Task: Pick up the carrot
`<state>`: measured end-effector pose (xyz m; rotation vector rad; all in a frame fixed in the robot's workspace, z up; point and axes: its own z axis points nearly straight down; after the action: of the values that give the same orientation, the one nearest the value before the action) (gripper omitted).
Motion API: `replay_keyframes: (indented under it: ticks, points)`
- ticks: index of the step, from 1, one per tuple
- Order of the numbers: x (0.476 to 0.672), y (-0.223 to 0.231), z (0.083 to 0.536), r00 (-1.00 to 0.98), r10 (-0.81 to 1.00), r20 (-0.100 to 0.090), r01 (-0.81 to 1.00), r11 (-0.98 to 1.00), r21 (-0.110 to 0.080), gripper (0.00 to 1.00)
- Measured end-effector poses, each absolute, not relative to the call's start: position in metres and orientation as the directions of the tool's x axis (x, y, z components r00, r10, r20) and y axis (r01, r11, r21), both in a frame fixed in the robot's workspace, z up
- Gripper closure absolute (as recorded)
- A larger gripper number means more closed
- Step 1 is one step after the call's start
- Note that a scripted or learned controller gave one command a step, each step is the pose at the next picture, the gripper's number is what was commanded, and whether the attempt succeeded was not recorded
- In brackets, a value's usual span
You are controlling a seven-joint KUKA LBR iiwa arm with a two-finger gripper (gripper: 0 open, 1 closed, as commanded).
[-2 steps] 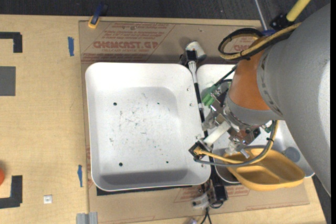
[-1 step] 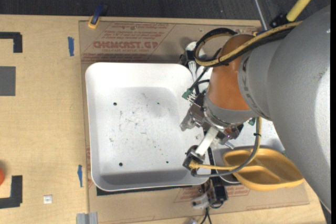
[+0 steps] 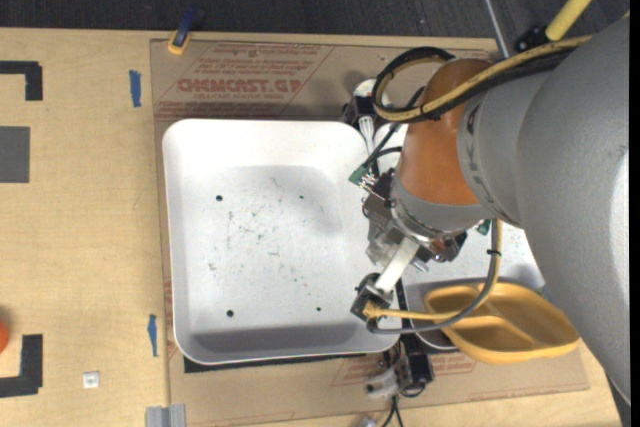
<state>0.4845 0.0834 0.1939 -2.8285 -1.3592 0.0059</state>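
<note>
can't tell where the carrot is or which way it points: grey arm (image 3: 560,165) hides most of the right bin (image 3: 518,250). gripper (image 3: 400,240) at 4 o'clock; can't tell if open or closed. yellow-tan thing (image 3: 520,325) at 5 o'clock, partly hidden.

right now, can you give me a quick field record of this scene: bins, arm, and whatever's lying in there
left bin: white, floor shows small dark specks
right bin: white, mostly covered by the arm
arm: grey, orange band, reaching in from the right, wrist over the seam between the bins
yellow object: tan-yellow, curved, apparently in the right bin's near part, one end under the arm
bench: pale wood, blue tape marks
</note>
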Motion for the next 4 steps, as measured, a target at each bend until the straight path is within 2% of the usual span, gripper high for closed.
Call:
replay_keyframes:
  ticks: [1, 2, 3, 4]
  points:
    - [0.528, 0.029, 0.28, 0.528, 0.849, 0.0, 0.849, -0.528, 0.0, 1.0]
    - [0.529, -0.012, 0.184, 0.265, 0.964, 0.0, 0.964, -0.265, -0.003, 1.0]
    - [0.529, -0.012, 0.184, 0.265, 0.964, 0.0, 0.964, -0.265, -0.002, 0.0]
    - [0.484, 0.01, 0.184, -0.084, 0.996, 0.001, 0.996, 0.084, -0.003, 0.0]
